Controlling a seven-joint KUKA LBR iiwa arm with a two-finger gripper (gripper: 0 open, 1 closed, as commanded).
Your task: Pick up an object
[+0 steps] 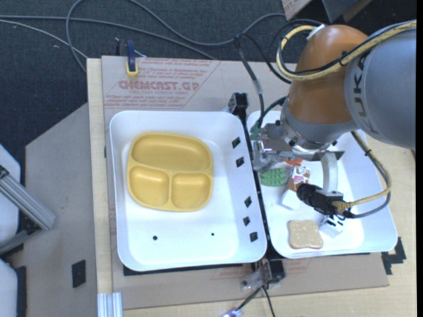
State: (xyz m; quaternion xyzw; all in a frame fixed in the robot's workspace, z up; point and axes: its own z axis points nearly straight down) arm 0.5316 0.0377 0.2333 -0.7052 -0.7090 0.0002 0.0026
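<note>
Below, two white bins sit side by side on the desk [165, 78]. One yellow three-compartment tray [170, 170] lies in the left bin [192, 243], its long axis running left to right. In the right bin [377, 233] I count one tan slice of toast [305, 234] at lower centre, one green item [271, 176] and one small red-and-white carton [299, 175]. Lowered over these, the gripper [285, 152] is masked by the arm's orange wrist band [324, 78]; how its fingers stand I cannot tell.
</note>
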